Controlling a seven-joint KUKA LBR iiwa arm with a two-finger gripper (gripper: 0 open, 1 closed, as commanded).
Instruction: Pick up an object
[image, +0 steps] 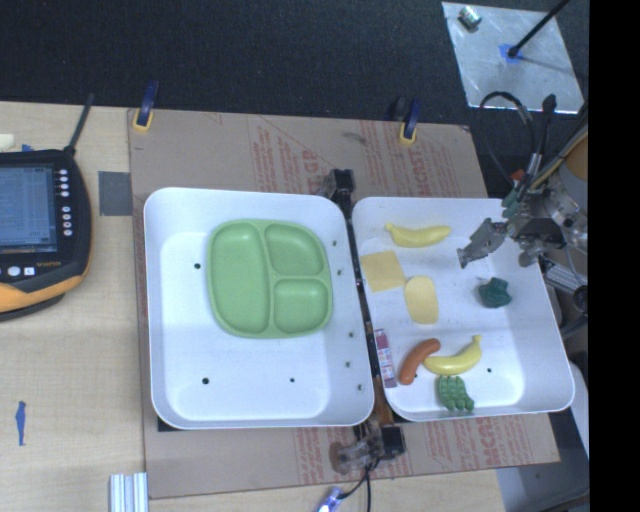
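Currently the likeliest pick is the dark green object (494, 292) lying in the right bin (540, 395), toward its far right side, clear of its neighbours. The gripper (500, 240) hangs just above and to the far side of it, not touching it. One finger (474, 247) points left and down, the other sits to its right; they read as spread apart with nothing between them.

To do this step well, in my judgement, the gripper should shift nearer, centre over the green object, and descend with the fingers straddling it before closing.

Elsewhere in that bin: a yellow banana (418, 235) at the far side, two pale yellow slices (381, 270) (421, 299), a sausage (418, 360), a second banana (455, 357) and green grapes (455, 394). The left bin (180, 390) bears a green divided plate (269, 278).
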